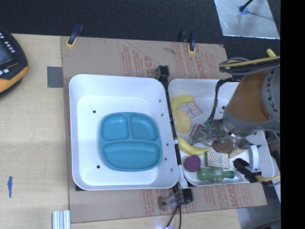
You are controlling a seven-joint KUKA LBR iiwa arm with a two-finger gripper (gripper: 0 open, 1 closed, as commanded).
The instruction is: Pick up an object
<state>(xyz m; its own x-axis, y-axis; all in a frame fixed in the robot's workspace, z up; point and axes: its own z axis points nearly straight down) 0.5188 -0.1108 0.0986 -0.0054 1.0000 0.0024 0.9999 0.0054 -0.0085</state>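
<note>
Gripper (213, 133): low in right bin (267, 149) clutter, opening/hold can't tell. Candidates: banana (190, 147), green bottle (216, 174), purple ball (192, 162). Risk: crowded items, likely glancing contact, missed grasp.

Robotics lab — clamped cardboard (143, 56), white bins (81, 128), teach pendant (9, 61)

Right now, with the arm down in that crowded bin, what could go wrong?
The hand sits low in the right bin, amid tightly packed items. It may close on the banana and a neighbouring packet together, or on nothing. The green bottle lies on its side and could roll if nudged.
</note>
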